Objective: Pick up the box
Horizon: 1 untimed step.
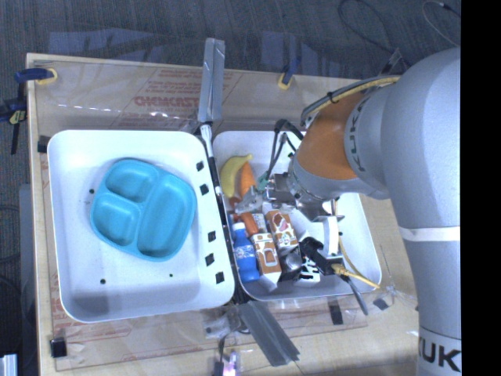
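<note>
Down in the right bin [362, 224], the claw [270, 193] reaches among a crowded heap, though its fingers are hidden and whether it grips anything cannot be told. One box [282, 230], printed in orange and white, lies just below and right of the claw, seemingly close beside it. A second, similar carton [266, 255] lies next to it, toward the near wall. One blue bottle [244, 255] rests along the bin's left wall, and one banana [233, 174] with one orange fruit [246, 180] sits at the far corner. The left bin [78, 280] holds a single blue divided plate [143, 207] with three compartments. Both bins sit side by side on the tabletop [117, 92].
</note>
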### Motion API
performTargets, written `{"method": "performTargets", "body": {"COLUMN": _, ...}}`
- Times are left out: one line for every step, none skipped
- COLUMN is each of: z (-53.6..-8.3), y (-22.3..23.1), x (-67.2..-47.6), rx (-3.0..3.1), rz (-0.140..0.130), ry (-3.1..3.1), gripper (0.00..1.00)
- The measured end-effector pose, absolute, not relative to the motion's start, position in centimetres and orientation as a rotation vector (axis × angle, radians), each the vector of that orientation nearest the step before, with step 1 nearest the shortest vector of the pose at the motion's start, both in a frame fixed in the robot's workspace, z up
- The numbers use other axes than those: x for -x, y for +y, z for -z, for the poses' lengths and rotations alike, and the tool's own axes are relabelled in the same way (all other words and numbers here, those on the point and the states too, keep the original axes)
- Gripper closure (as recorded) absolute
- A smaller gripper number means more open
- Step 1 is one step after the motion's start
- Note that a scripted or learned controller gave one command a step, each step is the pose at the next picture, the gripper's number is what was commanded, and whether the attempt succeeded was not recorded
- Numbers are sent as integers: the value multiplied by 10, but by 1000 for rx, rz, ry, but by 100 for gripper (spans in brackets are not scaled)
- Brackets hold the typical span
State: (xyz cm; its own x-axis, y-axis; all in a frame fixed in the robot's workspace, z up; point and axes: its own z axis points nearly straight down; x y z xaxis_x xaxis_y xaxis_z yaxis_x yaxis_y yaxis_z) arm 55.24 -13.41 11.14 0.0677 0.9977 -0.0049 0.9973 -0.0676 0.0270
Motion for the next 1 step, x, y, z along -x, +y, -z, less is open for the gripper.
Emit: {"method": "performTargets", "body": {"z": -92, "y": -154, "x": -622, "rx": -2396, "rz": 3, "ry": 2037, "gripper": 0}}
